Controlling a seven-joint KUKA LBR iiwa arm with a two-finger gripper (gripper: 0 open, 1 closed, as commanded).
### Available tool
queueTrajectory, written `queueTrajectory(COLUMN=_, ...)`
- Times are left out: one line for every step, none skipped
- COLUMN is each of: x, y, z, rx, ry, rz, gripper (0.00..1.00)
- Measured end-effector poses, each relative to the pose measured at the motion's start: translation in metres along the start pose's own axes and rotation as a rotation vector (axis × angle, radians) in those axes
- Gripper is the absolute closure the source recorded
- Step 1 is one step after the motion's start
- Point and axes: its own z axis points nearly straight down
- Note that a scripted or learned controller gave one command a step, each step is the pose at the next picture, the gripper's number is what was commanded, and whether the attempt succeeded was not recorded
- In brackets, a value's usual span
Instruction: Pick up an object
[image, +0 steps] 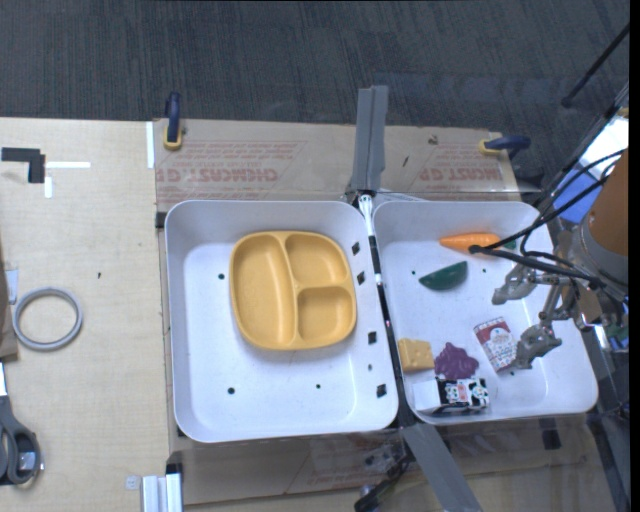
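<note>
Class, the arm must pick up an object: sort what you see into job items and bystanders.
Job: claw; in the right bin: carrot, green wedge, snack packet, purple toy, yellow block, cow toy.

Bystanders: yellow divided plate, tape roll, scissors.

bins (190, 400) plain white | divided plate (293, 290) mustard yellow | carrot (470, 241) orange | green wedge (443, 276) | purple blob (456, 359) | packet (495, 343) red n white | cow-print toy (463, 394) black/white
</note>
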Motion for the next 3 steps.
queueTrajectory(x=-0.058, y=-0.030, z=0.092, rx=0.000, ry=0.000, rz=0.194, gripper=0.00)
queueTrajectory(x=-0.045, y=-0.049, z=0.047, rx=0.000, ry=-0.001, rz=0.164, gripper=0.00)
queueTrajectory(x=-0.132, y=0.004, z=0.147, rx=0.001, ry=-0.001, rz=0.594, gripper=0.00)
